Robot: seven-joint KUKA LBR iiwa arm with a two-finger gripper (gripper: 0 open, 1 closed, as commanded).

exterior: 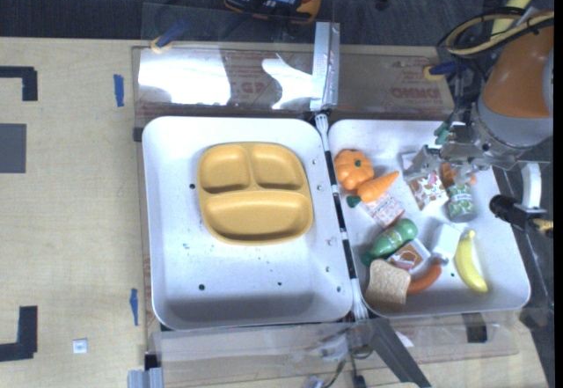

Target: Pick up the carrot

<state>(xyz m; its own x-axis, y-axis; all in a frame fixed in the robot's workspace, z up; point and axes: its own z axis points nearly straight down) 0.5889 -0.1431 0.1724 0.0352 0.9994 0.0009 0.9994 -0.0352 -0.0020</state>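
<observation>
At the near edge of the right bin (515, 285) a slice of bread (388, 281) lies against the wall between the two bins, with a red sausage (427, 275) just beside it and a banana (470, 261) further right.

The carrot (378, 186) lies in the right bin's left half, tilted, its green end low and left near the dividing wall and its orange tip pointing up and right. A small pumpkin (354, 168) touches it on the upper left. A printed packet (388, 209) sits just below it, and a green vegetable (392, 238) lies below that. To the carrot's right, apart from it, are more small packets (427, 187) and a green-topped one (460, 201).

The end effector (459, 151) hangs over the right bin's far right part, well apart from the carrot, above those packets. Whether it is open or closed cannot be told, nor whether anything is in it. The arm's orange band (521, 87) shows above it.

The left bin (167, 228) holds a yellow tray (255, 191) with three compartments. Both bins rest on the tabletop (66, 201).
</observation>
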